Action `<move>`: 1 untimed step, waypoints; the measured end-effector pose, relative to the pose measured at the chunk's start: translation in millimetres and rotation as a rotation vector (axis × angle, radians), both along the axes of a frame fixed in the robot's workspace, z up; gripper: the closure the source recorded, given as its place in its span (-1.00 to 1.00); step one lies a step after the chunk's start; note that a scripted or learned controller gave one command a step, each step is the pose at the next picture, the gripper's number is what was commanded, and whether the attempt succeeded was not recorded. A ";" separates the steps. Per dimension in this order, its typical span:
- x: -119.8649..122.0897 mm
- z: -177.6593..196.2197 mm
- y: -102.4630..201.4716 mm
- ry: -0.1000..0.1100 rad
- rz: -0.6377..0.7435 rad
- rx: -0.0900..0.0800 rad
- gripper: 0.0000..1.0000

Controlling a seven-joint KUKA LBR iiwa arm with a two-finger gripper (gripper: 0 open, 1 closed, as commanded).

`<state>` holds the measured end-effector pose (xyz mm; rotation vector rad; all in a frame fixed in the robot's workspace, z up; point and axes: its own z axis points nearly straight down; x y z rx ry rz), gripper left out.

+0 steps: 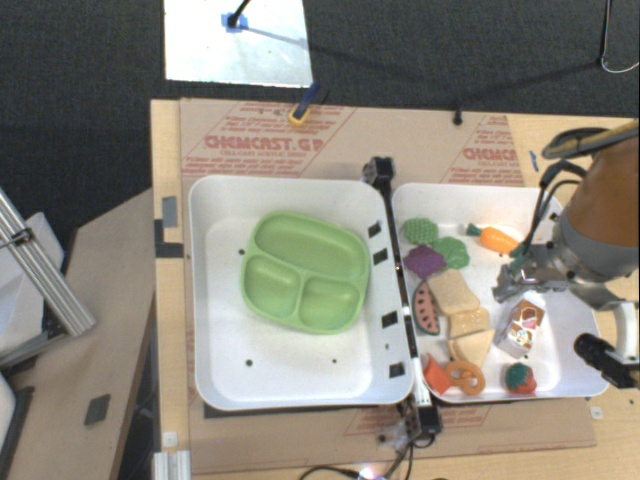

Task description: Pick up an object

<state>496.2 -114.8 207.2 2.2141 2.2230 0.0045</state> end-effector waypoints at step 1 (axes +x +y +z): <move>1.5 18.0 0.0 0.001 0.000 0.000 1.00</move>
